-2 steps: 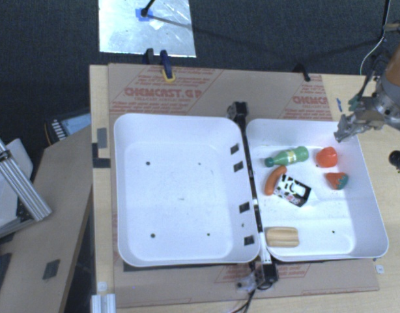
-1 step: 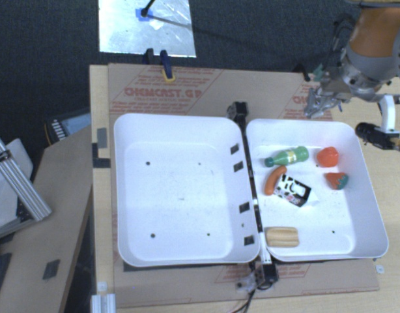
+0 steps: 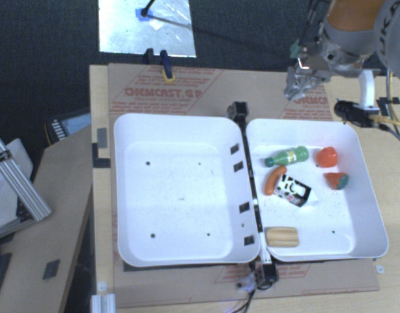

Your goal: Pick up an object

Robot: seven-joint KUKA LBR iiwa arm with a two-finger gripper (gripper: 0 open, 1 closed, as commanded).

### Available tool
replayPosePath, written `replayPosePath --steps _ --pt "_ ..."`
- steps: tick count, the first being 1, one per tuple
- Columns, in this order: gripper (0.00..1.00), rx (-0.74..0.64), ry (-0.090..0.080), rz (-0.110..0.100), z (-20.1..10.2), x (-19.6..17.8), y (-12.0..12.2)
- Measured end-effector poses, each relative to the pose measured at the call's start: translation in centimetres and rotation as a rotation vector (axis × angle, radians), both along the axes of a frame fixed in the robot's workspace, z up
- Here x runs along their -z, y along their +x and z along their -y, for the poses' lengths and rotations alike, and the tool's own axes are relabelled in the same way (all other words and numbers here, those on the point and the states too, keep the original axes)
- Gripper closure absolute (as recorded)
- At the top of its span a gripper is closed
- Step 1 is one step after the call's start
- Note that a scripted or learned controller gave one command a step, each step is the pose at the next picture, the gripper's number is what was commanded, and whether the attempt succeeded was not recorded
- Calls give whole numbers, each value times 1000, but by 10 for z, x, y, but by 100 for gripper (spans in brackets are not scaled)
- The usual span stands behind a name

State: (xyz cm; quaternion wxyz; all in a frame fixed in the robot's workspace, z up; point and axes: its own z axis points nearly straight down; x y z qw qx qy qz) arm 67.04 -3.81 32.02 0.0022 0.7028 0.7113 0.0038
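Choosing the green plastic bottle (image 3: 287, 156) lying on its side near the middle of the right white bin (image 3: 363, 201) offers clearance, though an orange sausage-shaped toy (image 3: 273, 179) lies just beside it. The gripper (image 3: 298, 87) hangs above the bench beyond the bin's far rim, holding nothing; whether its jaws are apart cannot be told. Centre it over the bottle, span the narrow width, then descend.

The left bin (image 3: 180, 194) lies open across the middle of the frame, while the right bin (image 3: 356, 207) is crowded at its upper centre by a bottle (image 3: 287, 156), sausage (image 3: 275, 179), packet (image 3: 294, 191) and tomato (image 3: 327, 156), with open floor at lower right.
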Motion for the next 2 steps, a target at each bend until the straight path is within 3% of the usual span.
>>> replayPosePath --steps 1,2 --pt "100 2 0 -6 -59 6 -2" --pt "100 0 2 -3 -139 -20 -2"
